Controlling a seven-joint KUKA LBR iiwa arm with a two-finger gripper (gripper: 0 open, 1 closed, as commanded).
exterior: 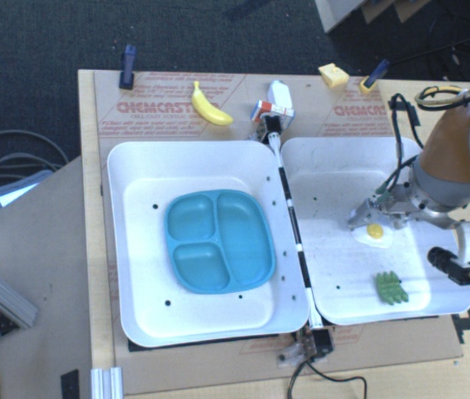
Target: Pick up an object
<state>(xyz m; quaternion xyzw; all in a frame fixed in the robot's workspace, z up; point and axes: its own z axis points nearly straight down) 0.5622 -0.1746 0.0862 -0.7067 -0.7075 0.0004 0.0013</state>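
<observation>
So the tool (pixel 370 220) was down in the right bin (pixel 334 160), right over the fried egg (pixel 373 233), probably lined up for a grab. Couldn't tell how wide it was, or whether it had the egg. A green toy (pixel 391 288) sat just in front of the egg, untouched.

banana (pixel 210 107) on bench | yellow block (pixel 333 76) | 2 blue clips (pixel 127 65)

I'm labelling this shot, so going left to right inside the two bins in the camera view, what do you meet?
Blue plate → gripper → fried egg → green toy.
</observation>
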